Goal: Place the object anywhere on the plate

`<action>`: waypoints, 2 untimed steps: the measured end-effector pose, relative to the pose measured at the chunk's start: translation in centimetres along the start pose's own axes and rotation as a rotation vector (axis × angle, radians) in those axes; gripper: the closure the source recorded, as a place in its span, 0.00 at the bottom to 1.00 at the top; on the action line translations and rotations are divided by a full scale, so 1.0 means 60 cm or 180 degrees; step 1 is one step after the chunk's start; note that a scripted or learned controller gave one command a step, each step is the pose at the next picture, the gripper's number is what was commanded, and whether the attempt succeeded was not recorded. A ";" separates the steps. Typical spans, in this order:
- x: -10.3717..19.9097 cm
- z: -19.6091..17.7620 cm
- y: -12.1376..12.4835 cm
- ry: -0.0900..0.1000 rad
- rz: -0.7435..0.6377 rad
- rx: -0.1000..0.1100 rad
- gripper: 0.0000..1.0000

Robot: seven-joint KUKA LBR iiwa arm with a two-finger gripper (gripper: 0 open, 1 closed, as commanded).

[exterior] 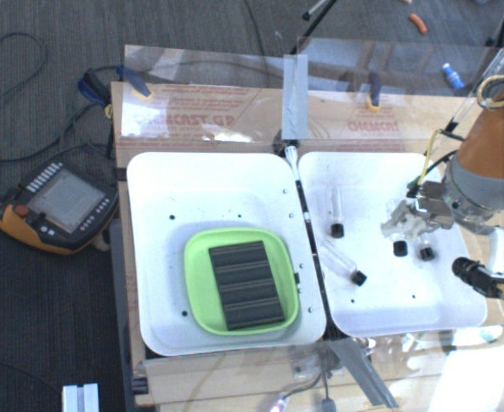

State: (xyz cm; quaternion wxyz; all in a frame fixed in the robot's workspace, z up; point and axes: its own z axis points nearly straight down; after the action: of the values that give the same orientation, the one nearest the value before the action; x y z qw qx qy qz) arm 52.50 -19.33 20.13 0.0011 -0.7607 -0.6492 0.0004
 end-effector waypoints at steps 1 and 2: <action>0.133 0.065 -0.007 -0.0003 -0.0498 0.0004 1.00; 0.239 0.031 -0.042 -0.0004 -0.0781 0.0005 1.00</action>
State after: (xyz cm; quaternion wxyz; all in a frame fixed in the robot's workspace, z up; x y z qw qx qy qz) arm 52.23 -4.80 18.26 0.0013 -0.6755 -0.7374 0.0012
